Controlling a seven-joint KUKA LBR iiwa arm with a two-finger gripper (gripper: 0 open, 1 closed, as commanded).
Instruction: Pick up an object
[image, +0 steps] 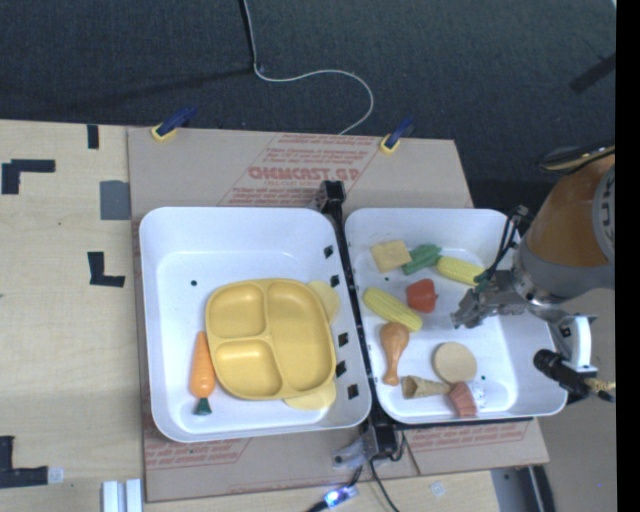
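Two shallow white bins side by side on a cardboard sheet over a pale wooden bench. Left bin (160, 300): one yellow compartmented plate (268, 336), smooth plastic, three wells, rounded corners, lying flat over a paler yellow flat piece (312, 398) whose edge shows at its lower right; one toy carrot (202, 368), orange with a small green tip, lying lengthwise just beside the plate's left edge. Right bin (500, 222): assorted toy foods, smooth moulded plastic. Upper row: a yellow wedge (390, 255), a green pod-shaped piece (424, 257) touching it, a short yellow corn piece (458, 269). Middle: a longer corn cob (392, 308), ridged, lying aslant; a red block-like piece (422, 294) just beside it. Lower: a tan drumstick (394, 346), bulbous at top and narrow at the bottom; a round tan disc (455, 361); a waffle-textured cone (425, 386) and a pink piece (463, 400) near the front wall. Gripper (470, 312): dark metal, hanging low in the right bin's open right half, to the right of the red piece and above the disc, apart from both; whether its claw is wide or narrow cannot be told, and nothing is seen in it. The arm (570, 240), grey with an orange band, enters from the right over the bin wall. A white cable (320, 75) loops on the dark floor beyond the bench.
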